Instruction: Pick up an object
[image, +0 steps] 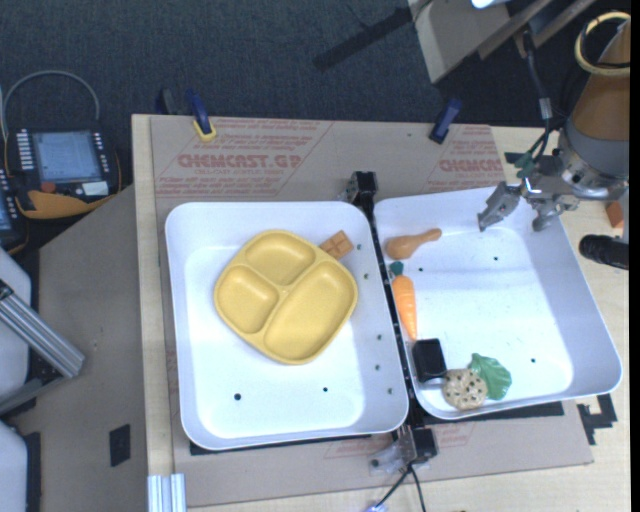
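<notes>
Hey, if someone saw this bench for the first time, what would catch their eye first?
Probably the yellow divided plate, filling much of the left bin. Next, the orange carrot along the right bin's left wall, with a cookie and green leaf nearer the front. The gripper hangs open over the right bin's back edge.

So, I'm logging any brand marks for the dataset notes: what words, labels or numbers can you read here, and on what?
"CHEMCAST G P": red print on the brown board under the bins, top left; the last letters are uncertain.
The same red print recurs on the board at top right and along its front edge, too blurred to read.
Handheld screen unit, far left: display too small to read.
</notes>
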